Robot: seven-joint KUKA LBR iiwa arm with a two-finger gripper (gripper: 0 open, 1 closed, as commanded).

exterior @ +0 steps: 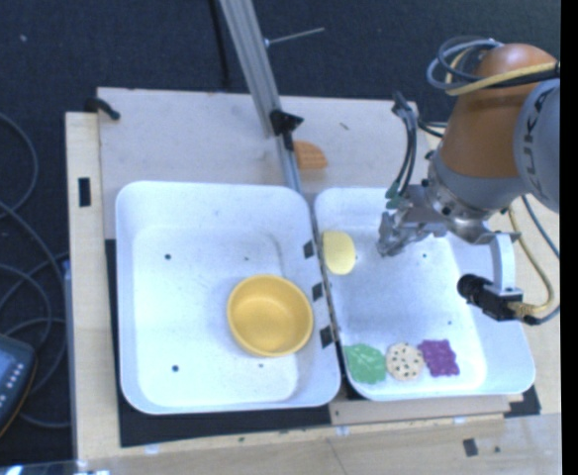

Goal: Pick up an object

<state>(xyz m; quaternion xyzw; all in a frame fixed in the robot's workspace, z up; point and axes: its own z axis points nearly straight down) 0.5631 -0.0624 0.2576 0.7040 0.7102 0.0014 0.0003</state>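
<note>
Along the near wall of the right bin (507, 369) lay three small flat items in a row: a green piece (365, 362), a round biscuit-like piece with dark specks (404, 361) and a purple piece (438, 357). The biscuit-like piece touched, or nearly touched, its neighbours on both sides. A descent onto the middle item would risk catching an adjacent one, and all three lay close enough to the wall for an outer finger to foul it.

In the left bin (150, 265) a yellow bowl (269, 315) stood upright, near the divider between the bins. Its smooth round wall was judged liable to slip from a two-finger grasp unless one finger went inside the rim.

Farther back, a pale yellow oval piece (339, 252) lay in the right bin just beside the divider — the candidate nearest the gripper (396, 236). The gripper hovered to the right of that piece, apart from it, with nothing visible between its fingers. Whether they were parted or closed could not be told at this resolution. A straight descent from this position would probably meet bare bin floor. A correction toward the piece would bring one finger against the divider.

Behind the bins, a small orange object (310, 155) rested on the bench (170, 137) beside a slanted metal post (254, 67) — an obstruction to any reach in that direction.
</note>
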